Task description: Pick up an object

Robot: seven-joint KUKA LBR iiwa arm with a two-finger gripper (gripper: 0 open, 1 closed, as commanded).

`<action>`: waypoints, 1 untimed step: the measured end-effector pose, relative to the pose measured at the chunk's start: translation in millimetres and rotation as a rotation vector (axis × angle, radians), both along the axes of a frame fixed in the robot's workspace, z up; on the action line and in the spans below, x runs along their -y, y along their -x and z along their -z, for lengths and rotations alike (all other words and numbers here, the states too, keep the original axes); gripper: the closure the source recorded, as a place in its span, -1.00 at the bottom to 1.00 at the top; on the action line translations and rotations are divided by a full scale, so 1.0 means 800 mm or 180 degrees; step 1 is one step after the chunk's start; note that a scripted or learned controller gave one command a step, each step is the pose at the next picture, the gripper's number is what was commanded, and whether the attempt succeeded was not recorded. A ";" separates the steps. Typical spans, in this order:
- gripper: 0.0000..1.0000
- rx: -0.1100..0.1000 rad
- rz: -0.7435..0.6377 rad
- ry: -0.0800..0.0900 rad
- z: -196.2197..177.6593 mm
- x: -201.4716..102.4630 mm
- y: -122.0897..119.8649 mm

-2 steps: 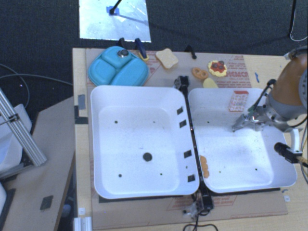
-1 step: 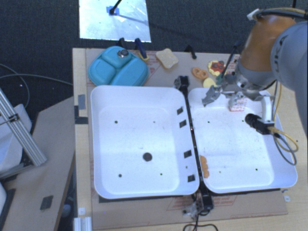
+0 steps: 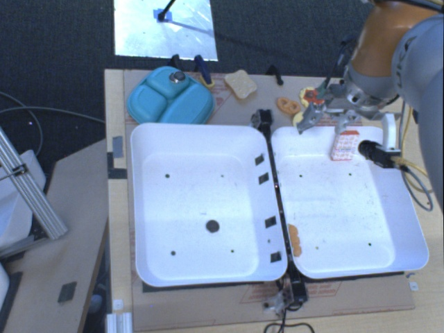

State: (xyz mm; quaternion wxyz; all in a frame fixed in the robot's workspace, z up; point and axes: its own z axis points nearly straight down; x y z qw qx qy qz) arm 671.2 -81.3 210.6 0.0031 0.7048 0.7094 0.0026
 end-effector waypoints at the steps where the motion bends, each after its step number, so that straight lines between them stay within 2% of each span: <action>1: -1.00 -0.0014 0.0004 0.0001 0.000 -0.003 0.003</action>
